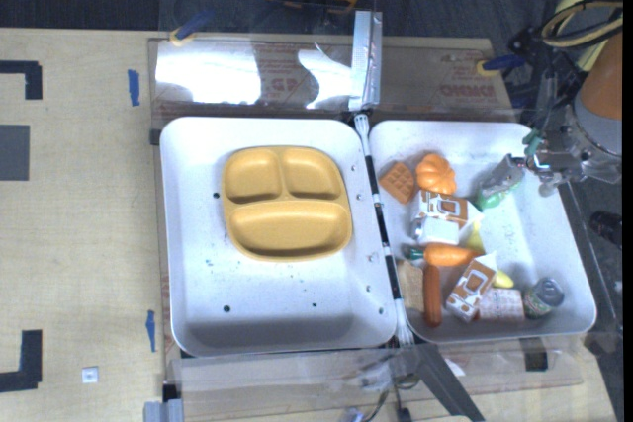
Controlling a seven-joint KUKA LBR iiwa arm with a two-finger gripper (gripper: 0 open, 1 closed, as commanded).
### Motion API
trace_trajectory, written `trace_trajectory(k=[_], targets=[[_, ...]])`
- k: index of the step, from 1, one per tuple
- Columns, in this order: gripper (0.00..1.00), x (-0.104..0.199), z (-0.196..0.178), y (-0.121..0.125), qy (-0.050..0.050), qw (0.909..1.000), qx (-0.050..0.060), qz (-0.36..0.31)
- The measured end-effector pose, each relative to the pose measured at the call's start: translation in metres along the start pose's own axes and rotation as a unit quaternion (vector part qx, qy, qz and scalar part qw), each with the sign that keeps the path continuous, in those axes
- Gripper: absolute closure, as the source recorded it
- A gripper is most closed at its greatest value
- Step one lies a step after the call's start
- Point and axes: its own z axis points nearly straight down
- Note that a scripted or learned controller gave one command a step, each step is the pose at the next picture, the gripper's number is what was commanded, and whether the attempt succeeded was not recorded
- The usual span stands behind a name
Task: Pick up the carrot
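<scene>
Hand [514, 171] at upper right of the right bin [554, 242], coming in from the right edge with metal fingers angled down and left; view too small and cluttered here, so cannot tell whether the fingers are apart or together. Something green-white sits just below it, possibly a toy item, not certain. Nothing seen between the fingers. Outward from there: carrot [447, 256] lies mid-bin, orange, long axis roughly left-right, green stub at its left end, well apart from the hand. It touches or nearly touches a small printed carton [440, 215] above it and a second carton [471, 289] below right. A reddish sausage-like piece [432, 296] stands just below its left end. Waffle piece [398, 181] and an orange bread-like lump [436, 173] sit toward the bin's top left. A small dark can [545, 295] rests at lower right. Left bin [188, 242] carries a yellow divided plate [287, 201]. Judgement on handling: carrot looks like a hard plastic toy, light, stiff, smooth and somewhat slippery, rounded so it may roll. Best hold seems across the thick middle, fingers closing perpendicular to the long axis; neighbours crowd both sides, so clearance is tight.
</scene>
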Motion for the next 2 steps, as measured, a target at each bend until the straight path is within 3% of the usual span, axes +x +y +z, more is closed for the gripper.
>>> trace_trajectory(k=[1,2], targets=[[0.00,0.015,-0.100,0.082,-0.002,0.9811,-0.003,-0.193],[0.00,0.071,0.072,0.104,-0.001,0.9657,-0.002,-0.260]])
